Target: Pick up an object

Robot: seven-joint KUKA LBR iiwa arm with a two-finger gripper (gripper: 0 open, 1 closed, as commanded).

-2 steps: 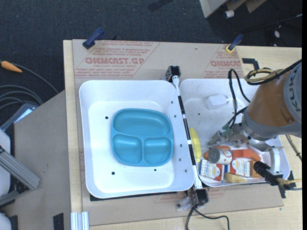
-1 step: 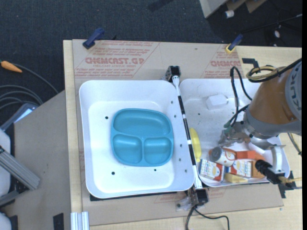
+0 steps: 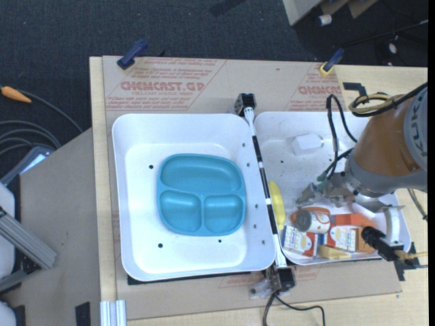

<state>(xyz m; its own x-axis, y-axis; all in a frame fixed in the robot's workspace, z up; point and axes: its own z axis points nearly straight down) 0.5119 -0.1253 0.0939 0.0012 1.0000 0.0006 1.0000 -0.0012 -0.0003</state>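
The right bin [image 3: 285, 129] holds several small items. A yellow banana-shaped piece [image 3: 276, 203] lies along its left wall. A small white block [image 3: 307, 142] rests near the back. Toward the front sit a round grey-and-red can [image 3: 302, 219], a white printed carton [image 3: 299, 241] and an orange-and-white box [image 3: 342, 236]. My gripper [image 3: 321, 191] hangs low in the middle of this bin, just behind the can and the box, with the orange-banded arm [image 3: 385, 147] rising to the right. Nothing can be seen in its grasp.
The left bin [image 3: 129, 182] carries a blue divided plate [image 3: 201, 193] in its middle. A black divider [image 3: 259, 165] runs between the bins. Cables [image 3: 334, 117] trail over the right bin's back. Blue [image 3: 132, 53] and yellow [image 3: 331, 62] clamps grip the bench's far edge.
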